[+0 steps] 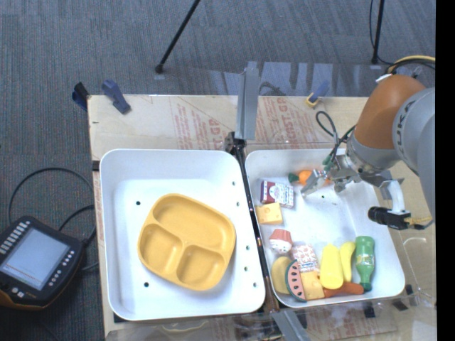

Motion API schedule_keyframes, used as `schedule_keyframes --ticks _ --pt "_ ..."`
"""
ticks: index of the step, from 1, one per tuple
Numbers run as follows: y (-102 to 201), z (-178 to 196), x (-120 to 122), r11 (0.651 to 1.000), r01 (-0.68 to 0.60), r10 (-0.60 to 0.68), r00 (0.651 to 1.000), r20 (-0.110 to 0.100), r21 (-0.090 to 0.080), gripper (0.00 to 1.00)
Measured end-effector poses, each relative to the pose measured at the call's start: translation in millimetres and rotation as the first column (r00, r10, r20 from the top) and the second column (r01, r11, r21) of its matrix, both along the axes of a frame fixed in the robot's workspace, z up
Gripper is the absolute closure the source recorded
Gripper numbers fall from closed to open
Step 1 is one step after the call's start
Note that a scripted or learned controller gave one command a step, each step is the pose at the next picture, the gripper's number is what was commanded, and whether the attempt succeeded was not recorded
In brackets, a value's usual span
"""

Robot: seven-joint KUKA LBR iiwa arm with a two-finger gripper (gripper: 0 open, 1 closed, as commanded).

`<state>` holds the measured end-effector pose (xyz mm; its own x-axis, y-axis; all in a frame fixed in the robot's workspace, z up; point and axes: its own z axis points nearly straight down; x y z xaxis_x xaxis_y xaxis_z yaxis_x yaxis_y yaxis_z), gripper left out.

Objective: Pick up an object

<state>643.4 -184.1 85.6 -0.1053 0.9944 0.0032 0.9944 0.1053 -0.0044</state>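
My gripper (323,185) hangs over the back of the right bin (355,215), open, with nothing between its fingers. Just left of its tip lies a small orange carrot with a green top (302,177). A dark red and white carton (277,192) and a yellow cheese block (269,214) lie further left. Along the bin's front sit a red and white cupcake (281,241), a watermelon slice (311,285), a yellow piece (331,267) and a green bottle (364,260).
The left bin (121,190) holds a yellow divided plate (186,241). A metal post (247,109) rises behind the gap between the bins. A teach pendant (32,258) lies on the floor at the left. The arm's grey link and orange band (387,119) reach over the right bin's back right corner.
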Motion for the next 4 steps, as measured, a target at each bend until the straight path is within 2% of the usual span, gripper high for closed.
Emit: schedule_keyframes --ticks 1,2,3,4 --pt "-23.1 55.9 1.2 0.929 0.37 -0.37 0.929 0.008 -0.002 0.0" --pt "10.7 -2.2 -2.2 0.895 0.446 -0.446 0.895 -0.008 -0.005 0.0" --pt "10.4 9.8 -0.9 0.896 0.444 -0.444 0.896 -0.005 -0.005 1.0" --pt "56.8 75.7 -4.6 0.952 0.307 -0.307 0.952 0.008 -0.001 1.0"
